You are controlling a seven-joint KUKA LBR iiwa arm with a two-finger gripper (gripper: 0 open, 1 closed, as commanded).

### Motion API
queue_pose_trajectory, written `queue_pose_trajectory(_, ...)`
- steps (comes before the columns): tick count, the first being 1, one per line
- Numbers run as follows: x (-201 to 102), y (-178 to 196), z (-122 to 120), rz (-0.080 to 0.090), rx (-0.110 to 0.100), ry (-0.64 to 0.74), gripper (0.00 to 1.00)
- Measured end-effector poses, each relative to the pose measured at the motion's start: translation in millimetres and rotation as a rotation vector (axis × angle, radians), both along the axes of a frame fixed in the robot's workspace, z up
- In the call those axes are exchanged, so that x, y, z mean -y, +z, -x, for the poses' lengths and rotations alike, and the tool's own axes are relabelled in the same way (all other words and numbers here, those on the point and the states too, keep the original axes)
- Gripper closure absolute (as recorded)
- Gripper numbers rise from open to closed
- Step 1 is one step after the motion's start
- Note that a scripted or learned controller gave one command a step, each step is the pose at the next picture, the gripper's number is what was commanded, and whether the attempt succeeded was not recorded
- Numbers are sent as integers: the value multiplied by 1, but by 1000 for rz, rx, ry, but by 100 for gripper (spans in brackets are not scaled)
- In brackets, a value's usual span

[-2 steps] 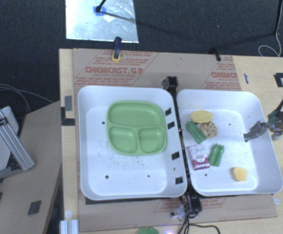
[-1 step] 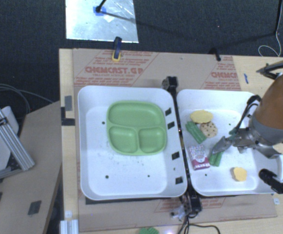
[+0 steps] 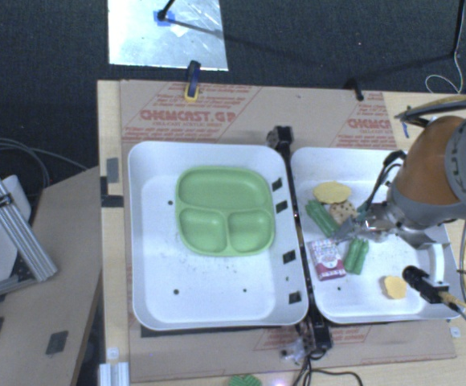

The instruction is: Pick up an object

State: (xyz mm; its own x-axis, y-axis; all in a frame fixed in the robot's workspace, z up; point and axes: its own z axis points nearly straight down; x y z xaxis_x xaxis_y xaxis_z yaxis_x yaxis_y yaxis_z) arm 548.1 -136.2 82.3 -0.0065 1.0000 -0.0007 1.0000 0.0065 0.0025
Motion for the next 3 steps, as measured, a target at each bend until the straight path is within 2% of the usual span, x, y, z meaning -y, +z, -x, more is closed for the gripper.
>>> queue_pose_trajectory(1, 0, 2, 11, -1, -3, -6, 0)
queue_pose_trajectory(2, 0, 12, 10, -1, -1, -6, 100)
queue_pose_trajectory(3, -47, 105, -64, 0, 14, 5, 100)
